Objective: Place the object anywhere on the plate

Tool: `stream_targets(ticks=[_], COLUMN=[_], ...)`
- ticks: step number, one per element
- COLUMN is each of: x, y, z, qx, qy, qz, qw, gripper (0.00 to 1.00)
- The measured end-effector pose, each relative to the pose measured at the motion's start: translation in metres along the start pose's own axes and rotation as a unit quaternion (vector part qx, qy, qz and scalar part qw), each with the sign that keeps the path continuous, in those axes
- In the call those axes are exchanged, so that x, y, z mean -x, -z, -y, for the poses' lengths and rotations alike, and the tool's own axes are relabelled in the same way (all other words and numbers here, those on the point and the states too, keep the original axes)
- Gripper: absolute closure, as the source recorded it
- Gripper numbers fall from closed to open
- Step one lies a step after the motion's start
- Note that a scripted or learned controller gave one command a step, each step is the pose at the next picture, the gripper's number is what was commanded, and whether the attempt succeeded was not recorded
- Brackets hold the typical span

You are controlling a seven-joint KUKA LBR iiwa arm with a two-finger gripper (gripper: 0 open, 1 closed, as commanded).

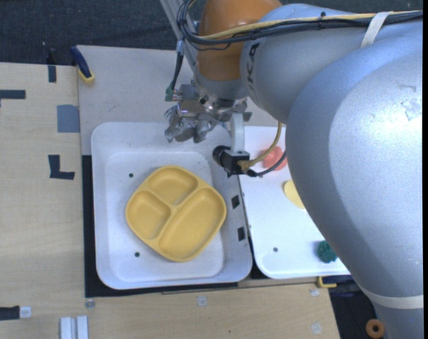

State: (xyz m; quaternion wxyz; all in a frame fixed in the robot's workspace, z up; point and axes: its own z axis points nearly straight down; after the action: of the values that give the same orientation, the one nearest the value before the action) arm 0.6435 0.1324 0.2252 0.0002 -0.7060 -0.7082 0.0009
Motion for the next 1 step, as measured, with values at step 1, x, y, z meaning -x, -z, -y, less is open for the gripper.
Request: stream_targets(ticks=[1], x=[0.0055], y=[0.0079], z=[0.0041], qx=[0.000], qy=[-0.001], qz=[0.000], qw=[1.0000], gripper=[1.00])
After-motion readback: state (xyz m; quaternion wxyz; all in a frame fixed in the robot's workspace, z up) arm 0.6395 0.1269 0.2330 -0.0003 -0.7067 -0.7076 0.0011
